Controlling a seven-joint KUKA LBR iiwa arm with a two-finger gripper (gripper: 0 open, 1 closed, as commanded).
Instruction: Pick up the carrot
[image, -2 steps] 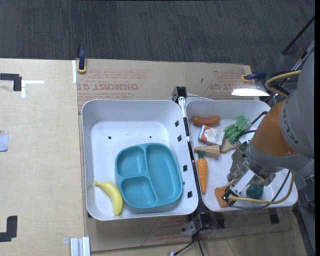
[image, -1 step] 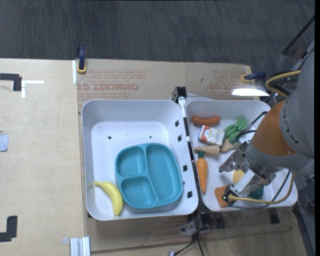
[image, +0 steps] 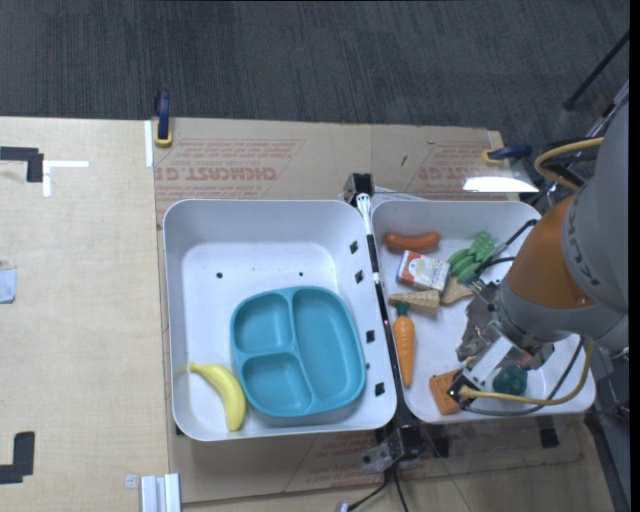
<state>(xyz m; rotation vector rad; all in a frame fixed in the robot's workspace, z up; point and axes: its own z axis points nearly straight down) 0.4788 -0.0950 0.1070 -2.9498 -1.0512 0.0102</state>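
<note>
Jaws of the gripper (image: 470, 380) hang low near the front edge of the right bin (image: 520, 210); I cannot tell how they stand. To their left lies the carrot (image: 403, 343), beside the bin's left wall, long way front to back, green top at the back.

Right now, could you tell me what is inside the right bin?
The right bin holds a carrot, a sausage, a small carton, a green vegetable and an orange piece. The arm covers its right side.
</note>
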